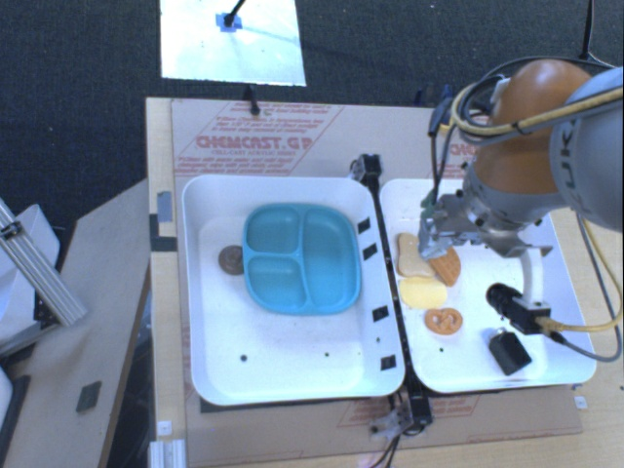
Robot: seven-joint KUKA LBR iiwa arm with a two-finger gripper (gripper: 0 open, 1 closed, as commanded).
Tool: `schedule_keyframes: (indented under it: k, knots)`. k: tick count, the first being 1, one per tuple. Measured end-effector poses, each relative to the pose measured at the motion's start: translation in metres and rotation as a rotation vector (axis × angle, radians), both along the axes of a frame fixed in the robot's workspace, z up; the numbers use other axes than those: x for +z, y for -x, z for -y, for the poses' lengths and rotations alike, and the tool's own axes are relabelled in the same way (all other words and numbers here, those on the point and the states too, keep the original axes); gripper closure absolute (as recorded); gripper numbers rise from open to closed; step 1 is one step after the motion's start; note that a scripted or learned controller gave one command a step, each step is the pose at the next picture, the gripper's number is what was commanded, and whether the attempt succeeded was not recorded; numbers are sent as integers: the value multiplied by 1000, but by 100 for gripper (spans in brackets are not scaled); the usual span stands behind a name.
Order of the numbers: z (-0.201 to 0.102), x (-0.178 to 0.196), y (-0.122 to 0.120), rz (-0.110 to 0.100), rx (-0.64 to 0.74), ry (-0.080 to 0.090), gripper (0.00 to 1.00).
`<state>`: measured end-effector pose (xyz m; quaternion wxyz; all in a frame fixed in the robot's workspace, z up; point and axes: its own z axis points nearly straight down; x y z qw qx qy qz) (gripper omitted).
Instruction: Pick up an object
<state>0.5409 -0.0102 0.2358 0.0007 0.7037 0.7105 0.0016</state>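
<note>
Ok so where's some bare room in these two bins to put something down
The left bin has bare floor in front of the blue divided plate, plus a strip behind it. In the right bin, toy food crowds the divider under the gripper; black objects fill the front.

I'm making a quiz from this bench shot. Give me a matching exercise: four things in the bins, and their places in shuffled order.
Things:
1. blue divided plate
2. brown round disc
3. pretzel
4. black block

Places:
A. right bin, near front right corner
B. middle of left bin
C. right bin, just in front of yellow piece
D. left bin, touching plate's left edge

Pairs: 1-B, 2-D, 3-C, 4-A
</note>
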Motion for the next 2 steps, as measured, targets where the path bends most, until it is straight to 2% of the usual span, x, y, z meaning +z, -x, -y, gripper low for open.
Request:
schedule_keyframes:
  k: [2]
  knots:
    - [-97, -9, -30, -1, 1, -1, 100]
